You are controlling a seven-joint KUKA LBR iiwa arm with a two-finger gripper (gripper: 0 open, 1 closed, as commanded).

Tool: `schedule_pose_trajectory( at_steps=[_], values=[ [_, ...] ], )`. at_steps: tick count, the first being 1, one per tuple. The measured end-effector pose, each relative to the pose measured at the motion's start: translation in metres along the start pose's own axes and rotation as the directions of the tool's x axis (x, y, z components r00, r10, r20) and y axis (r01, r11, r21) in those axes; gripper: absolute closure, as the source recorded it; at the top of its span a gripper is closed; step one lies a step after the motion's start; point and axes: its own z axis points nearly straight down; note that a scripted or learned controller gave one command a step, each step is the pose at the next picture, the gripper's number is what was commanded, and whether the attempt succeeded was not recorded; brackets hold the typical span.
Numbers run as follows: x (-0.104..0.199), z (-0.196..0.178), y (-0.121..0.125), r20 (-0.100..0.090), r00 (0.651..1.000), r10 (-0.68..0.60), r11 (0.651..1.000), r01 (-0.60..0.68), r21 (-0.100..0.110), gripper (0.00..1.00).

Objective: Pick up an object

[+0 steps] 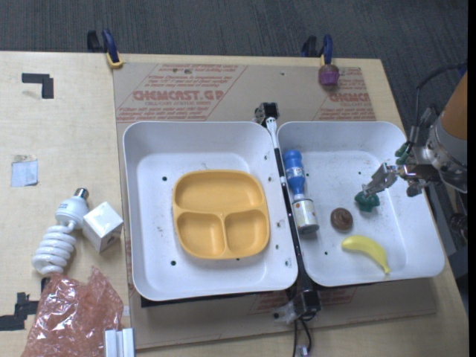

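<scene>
My gripper [392,189] hangs over the right side of the right bin [327,134], its two fingers spread apart and open. The left fingertip [374,186] sits right at a small green object [366,201] on the bin floor; nothing is between the fingers. A brown round object [341,218] lies just left of the green one. A yellow banana [367,251] lies nearer the front. A blue bottle [294,171] with a silver end [304,216] rests along the bin's left wall.
The left bin [149,155] holds a yellow divided plate [221,214]. A purple object [329,74] sits on the board behind the bins. A spiral light bulb [58,238], a white cube [103,225] and a crumpled plastic bag [71,314] lie on the bench at left.
</scene>
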Motion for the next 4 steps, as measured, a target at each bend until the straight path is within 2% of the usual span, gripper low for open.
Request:
schedule_pose_trajectory(
  at_steps=[1, 2, 3, 4],
  values=[
    [0.009, 0.136, -0.012, 0.000, 1.000, 0.002, 1.000, -0.002, -0.001, 0.00],
    [0.043, 0.155, -0.036, 0.000, 1.000, 0.002, 1.000, -0.002, -0.001, 0.00],
    [0.043, 0.145, -0.035, 0.000, 1.000, 0.003, 1.000, -0.003, -0.004, 1.00],
    [0.118, 0.049, -0.035, 0.000, 1.000, 0.001, 1.000, -0.001, -0.003, 1.00]
  ],
)
